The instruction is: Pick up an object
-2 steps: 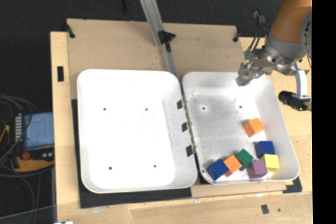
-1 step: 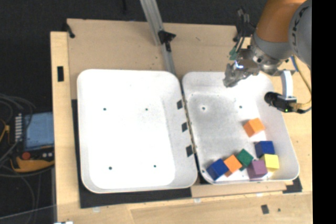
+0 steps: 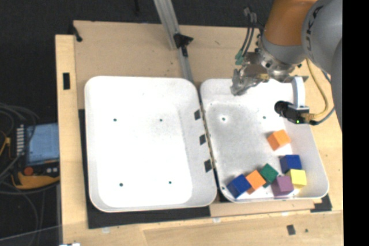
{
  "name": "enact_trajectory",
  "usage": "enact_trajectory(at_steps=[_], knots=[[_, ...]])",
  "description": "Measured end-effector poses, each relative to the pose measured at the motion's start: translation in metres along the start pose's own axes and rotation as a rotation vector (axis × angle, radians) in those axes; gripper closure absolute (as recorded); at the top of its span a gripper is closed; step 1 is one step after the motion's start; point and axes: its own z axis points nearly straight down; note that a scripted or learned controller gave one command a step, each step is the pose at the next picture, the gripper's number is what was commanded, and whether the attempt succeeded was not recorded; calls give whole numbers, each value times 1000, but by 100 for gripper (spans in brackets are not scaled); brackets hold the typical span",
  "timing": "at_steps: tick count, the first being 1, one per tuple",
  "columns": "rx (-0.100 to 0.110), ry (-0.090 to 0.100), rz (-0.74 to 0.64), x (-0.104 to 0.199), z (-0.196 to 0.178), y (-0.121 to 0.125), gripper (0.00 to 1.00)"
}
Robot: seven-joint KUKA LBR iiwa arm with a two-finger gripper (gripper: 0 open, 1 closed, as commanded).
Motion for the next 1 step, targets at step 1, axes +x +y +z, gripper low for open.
enact_trajectory(at_steps=[1], knots=[[4, 0, 1, 51, 9, 4, 100]])
